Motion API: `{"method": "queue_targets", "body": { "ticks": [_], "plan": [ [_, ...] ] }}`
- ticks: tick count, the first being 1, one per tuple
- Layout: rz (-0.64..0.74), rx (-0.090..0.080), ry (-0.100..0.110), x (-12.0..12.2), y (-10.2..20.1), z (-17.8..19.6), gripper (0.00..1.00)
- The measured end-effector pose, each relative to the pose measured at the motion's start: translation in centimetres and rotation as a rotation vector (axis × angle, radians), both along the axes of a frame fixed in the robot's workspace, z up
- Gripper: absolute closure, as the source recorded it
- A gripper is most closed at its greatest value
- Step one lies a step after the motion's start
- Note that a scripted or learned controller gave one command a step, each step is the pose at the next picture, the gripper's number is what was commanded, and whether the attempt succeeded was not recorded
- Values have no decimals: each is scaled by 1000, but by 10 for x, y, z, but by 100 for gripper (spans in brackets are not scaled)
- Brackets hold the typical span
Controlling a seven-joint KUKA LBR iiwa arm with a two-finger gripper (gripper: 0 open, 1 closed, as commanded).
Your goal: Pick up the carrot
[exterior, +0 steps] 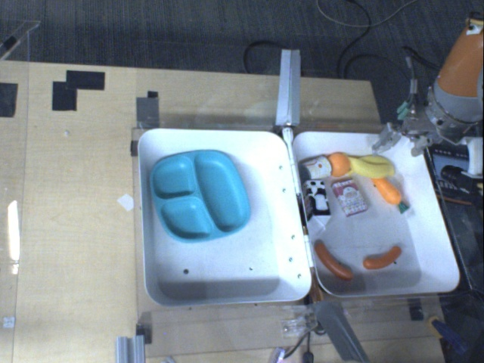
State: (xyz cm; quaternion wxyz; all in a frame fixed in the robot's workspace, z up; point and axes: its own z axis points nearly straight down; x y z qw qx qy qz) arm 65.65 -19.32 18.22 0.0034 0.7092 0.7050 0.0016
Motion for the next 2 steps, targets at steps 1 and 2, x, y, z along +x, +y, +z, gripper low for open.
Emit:
{"method": "queue_targets", "body": {
  "ticks": [1, 2],
  "plan": [
    [119, 0, 0, -22, 2, -93, 0],
    [166, -1, -2, -63, -13, -93, 0]
  ]
}}
